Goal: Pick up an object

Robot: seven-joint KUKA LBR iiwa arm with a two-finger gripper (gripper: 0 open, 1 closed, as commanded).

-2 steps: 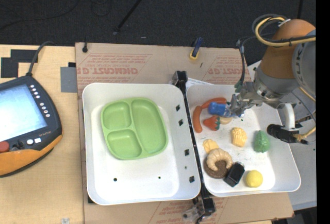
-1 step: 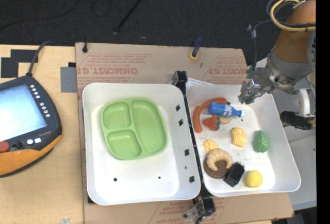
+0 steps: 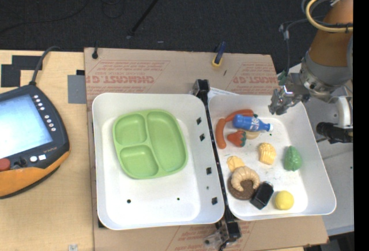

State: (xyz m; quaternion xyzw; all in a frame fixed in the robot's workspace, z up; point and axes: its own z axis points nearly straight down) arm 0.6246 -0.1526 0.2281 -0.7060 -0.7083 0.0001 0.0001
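Note:
The right bin (image 3: 314,146) holds several toy foods: a blue bottle (image 3: 251,123), an orange sausage (image 3: 221,133), a red pepper (image 3: 237,138), a yellow corn piece (image 3: 266,153), a green vegetable (image 3: 292,158), a brown doughnut (image 3: 244,181), a black block (image 3: 262,195) and a yellow lemon (image 3: 283,200). My gripper (image 3: 280,102) hangs over the bin's far right corner, above and to the right of the bottle. Nothing shows between its fingers.
The left bin (image 3: 109,186) carries a green divided plate (image 3: 150,144). A tablet-like pendant (image 3: 26,134) lies at the far left of the bench. A blue and yellow clamp (image 3: 218,55) sits on the cardboard behind the bins.

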